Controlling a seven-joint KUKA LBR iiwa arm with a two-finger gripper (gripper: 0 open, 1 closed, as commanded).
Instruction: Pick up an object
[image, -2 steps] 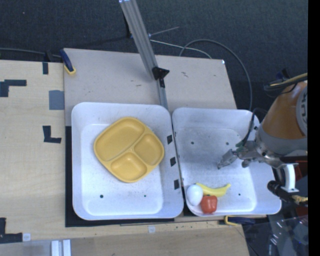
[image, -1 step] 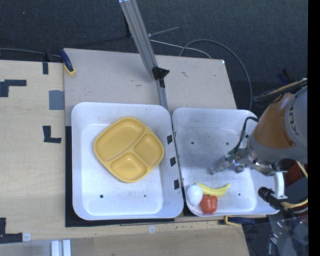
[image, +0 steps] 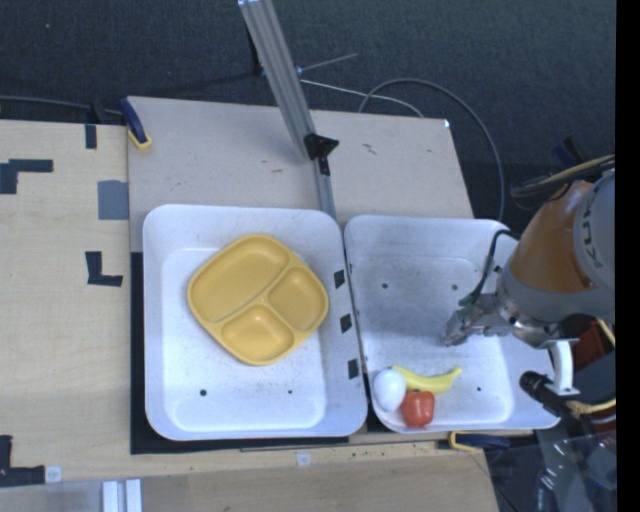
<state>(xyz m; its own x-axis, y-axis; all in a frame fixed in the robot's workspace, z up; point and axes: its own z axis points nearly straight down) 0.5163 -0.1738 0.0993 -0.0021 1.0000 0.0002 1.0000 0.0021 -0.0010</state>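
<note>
Near the right bin's (image: 420, 240) front edge lies a banana (image: 432, 379), its long axis left-right. It sits just nearer and left of the end effector (image: 466, 326), whose opening I cannot tell.

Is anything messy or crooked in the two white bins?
Nothing is spilled or broken. The yellow divided plate sits turned at an angle in the left bin. The banana, white egg and red tomato huddle in the right bin's front corner.

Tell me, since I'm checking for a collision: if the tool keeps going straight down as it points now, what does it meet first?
Probably the bare floor of the right bin. The tool hangs above it, apart from the banana, though depth is hard to judge.
</note>
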